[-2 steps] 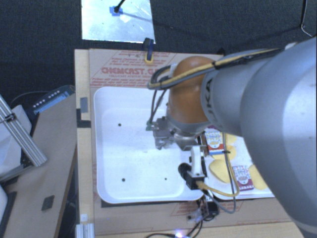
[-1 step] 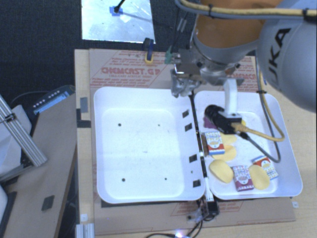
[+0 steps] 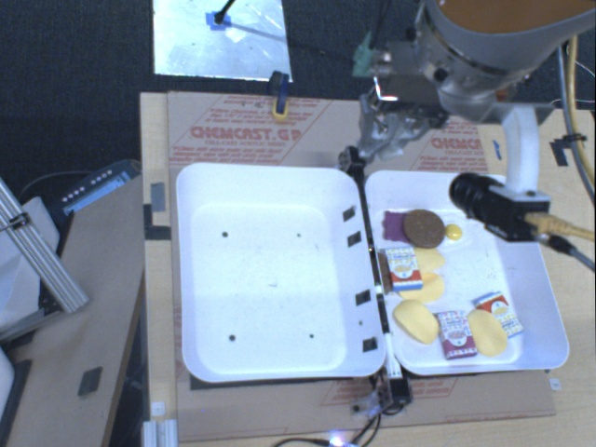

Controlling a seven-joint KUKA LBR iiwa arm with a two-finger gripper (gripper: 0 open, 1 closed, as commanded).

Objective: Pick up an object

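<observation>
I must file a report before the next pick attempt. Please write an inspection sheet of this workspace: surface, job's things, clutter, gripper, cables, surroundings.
Surface: two white bins on a cardboard sheet; left bin, right bin.
Job's things: all in the right bin: brown round disc, three small cartons, several yellow pieces, small yellow ball.
Clutter: nothing seen.
Gripper: gripper above the far edge of the bins; finger state cannot be told.
Cables: cables near a black cylinder over the right bin.
Surroundings: metal plate behind the bench, yellow clamp on the cardboard.
</observation>
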